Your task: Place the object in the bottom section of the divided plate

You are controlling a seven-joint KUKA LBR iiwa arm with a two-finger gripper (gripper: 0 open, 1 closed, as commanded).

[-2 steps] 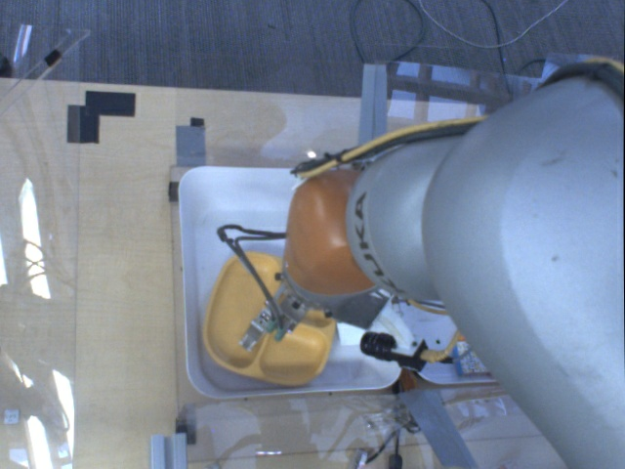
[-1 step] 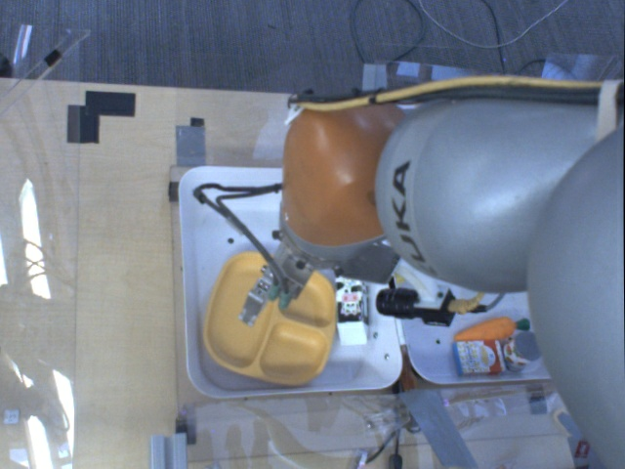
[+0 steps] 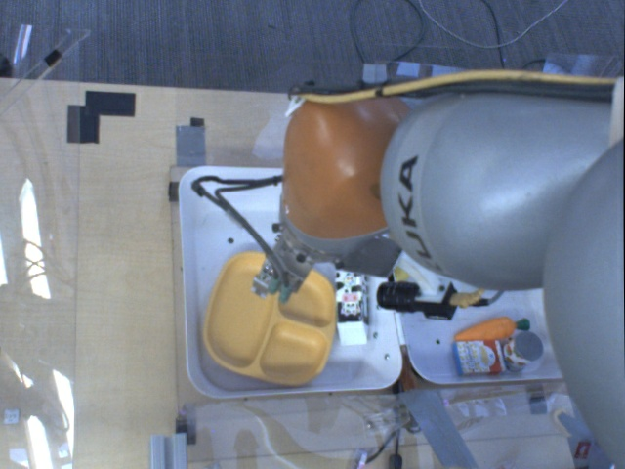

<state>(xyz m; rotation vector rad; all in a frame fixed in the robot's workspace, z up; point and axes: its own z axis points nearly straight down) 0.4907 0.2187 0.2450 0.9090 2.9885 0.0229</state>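
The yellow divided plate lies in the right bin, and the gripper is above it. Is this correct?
Not fully. The camera view shows the yellow divided plate lying in the left bin, not the right one. The gripper is above it, as you said.

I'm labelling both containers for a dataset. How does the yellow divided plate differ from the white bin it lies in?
The divided plate is yellow with rounded, soft edges; the left bin is white and roughly rectangular. The plate is split by raised ridges into sections, while the bin's floor is one open area. The plate is smaller and lies wholly inside the bin, at a slant to its walls. Both are shallow with raised rims. The gripper hangs over the plate.
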